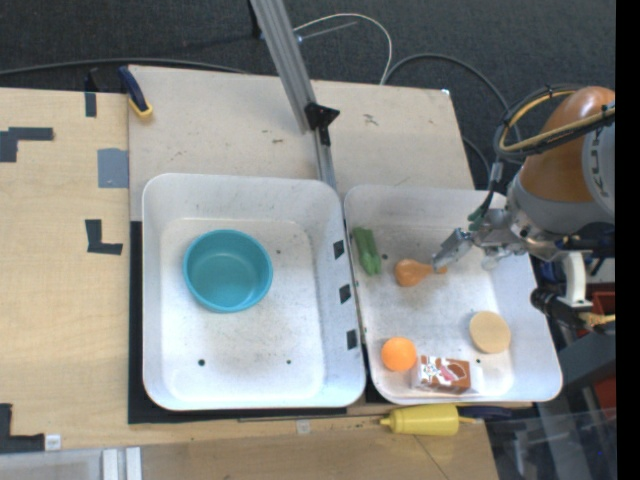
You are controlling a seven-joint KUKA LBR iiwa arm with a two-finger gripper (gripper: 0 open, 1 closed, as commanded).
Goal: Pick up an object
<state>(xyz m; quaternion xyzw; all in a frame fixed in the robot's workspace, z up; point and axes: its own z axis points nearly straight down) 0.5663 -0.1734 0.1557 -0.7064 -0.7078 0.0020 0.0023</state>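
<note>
Here the orange-brown piece lies crosswise, narrow end toward the gripper.

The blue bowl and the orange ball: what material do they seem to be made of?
The blue bowl in the left bin looks like moulded plastic: one even teal colour, a smooth rounded rim, a soft sheen. The orange ball in the right bin seems plastic or foam, uniformly bright and matte; the view is too coarse to tell which.
</note>
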